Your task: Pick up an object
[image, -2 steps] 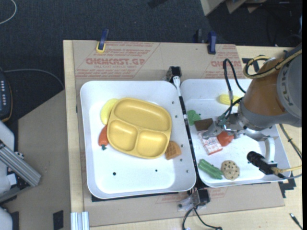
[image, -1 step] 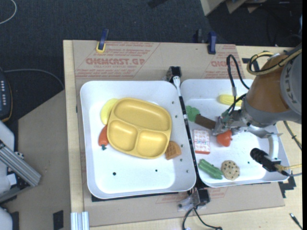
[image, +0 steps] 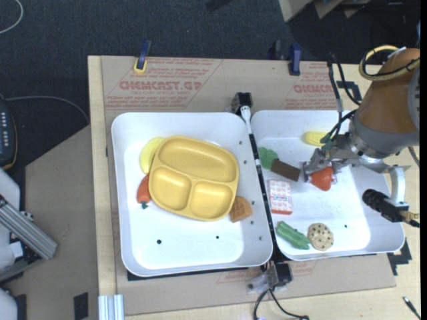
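**Even overhead light, soft focus throughout**

The scene is lit brightly and evenly from above. The two shallow white plastic bins (image: 200, 259) are rendered close to overexposed, and little surface detail is kept on their floors. Only short, soft shadows are cast, as seen under the yellow compartmented plastic tray (image: 193, 177) along its near edge. The dark carpeted floor (image: 100, 19) at the far side is left dim. A mild softness is noted across the whole frame, and small items are blurred. The red print on the brown cardboard sheet (image: 107, 125) stays legible.
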Tool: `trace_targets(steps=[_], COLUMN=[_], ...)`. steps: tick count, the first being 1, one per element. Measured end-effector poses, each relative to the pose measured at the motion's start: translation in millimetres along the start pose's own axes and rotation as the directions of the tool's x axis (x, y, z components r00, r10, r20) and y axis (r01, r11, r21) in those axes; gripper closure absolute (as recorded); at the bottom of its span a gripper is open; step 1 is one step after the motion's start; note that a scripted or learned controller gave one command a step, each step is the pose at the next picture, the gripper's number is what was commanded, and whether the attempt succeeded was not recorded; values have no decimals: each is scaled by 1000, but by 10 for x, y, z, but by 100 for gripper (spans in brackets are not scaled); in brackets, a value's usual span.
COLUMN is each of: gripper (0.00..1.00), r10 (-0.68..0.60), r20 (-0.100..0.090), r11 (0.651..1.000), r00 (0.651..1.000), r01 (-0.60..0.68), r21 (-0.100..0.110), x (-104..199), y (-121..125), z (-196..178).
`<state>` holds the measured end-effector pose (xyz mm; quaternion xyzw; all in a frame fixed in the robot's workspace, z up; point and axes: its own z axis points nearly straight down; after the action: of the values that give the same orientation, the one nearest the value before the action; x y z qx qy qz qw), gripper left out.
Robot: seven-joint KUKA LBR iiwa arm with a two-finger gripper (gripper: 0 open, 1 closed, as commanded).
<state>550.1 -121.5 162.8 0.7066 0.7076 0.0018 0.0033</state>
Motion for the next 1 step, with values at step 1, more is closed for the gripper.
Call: trace_targets(steps=[1], gripper=[100], r10=[0], r20=[0], r11=[1000], r00=[1000], r01=[0], r21=[-1], x=[-20], y=[64], z=[-635])
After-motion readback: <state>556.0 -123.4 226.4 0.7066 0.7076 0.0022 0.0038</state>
